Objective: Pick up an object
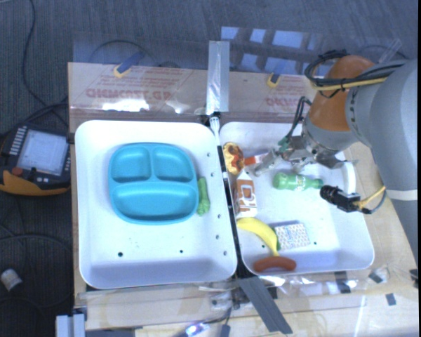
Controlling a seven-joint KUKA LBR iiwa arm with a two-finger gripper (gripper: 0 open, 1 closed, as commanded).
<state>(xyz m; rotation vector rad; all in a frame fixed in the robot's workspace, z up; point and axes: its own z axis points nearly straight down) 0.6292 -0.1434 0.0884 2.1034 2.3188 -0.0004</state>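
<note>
Because your jaws (289, 153) hung low over the right bin (351, 248) beside the green bottle (297, 182), their state unclear to me, they risked nudging it away.

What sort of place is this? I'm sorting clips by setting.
Probably a robotics lab bench for grasping trials: a robot arm over two white bins, toy food like a banana, and a teach pendant on the carpet.

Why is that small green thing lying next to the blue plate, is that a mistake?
It does look stray. The green piece lies against the right edge of the blue divided plate in the left bin, apart from the other items, which are all in the right bin. Nothing looks spilled or broken.
</note>
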